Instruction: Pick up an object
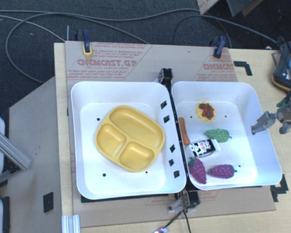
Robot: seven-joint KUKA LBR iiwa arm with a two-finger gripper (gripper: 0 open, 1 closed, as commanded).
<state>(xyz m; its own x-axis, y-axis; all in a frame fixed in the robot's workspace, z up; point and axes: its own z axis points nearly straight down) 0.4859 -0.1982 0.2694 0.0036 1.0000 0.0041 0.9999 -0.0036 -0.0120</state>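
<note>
One yellow divided plate (pixel 130 138) lies in the left bin (pixel 82 130). The right bin (pixel 262 149) holds six toy foods: one orange hot dog (pixel 184 131) along its left wall, one small pizza (pixel 205 111), one green vegetable (pixel 217 135), one black-and-white carton (pixel 203 148), and two purple grape bunches (pixel 198 171) (pixel 222 171). At the right rim hovers the gripper (pixel 275 124), spread wide, holding nothing.

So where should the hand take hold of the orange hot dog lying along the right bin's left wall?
Probably across the middle of the hot dog, coming straight down from above. It is a thin stick lying flat, running near to far in the right bin, so the fingers should close across its narrow width. The bin wall sits close on its left, leaving little room for that finger.
</note>
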